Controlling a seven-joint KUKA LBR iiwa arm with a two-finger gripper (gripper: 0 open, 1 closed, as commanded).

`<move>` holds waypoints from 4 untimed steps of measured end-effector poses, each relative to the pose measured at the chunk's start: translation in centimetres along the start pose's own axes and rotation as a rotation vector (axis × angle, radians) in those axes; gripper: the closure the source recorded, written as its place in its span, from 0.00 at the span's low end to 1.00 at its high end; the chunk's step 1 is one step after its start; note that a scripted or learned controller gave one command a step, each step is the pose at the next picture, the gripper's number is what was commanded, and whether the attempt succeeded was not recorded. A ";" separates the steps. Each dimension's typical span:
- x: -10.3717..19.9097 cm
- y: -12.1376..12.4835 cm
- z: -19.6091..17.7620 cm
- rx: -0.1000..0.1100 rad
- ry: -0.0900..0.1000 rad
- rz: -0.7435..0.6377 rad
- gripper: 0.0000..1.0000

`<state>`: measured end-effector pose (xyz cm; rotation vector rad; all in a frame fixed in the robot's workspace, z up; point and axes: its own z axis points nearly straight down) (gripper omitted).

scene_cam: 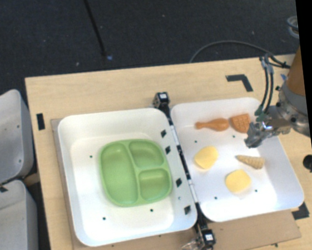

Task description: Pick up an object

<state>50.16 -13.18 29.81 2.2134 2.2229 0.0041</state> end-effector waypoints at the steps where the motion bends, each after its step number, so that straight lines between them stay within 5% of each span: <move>1: 4.3 1.3 1.4 0.006 0.002 -0.001 1.00; 4: 18.4 8.8 4.9 0.003 0.001 -0.001 1.00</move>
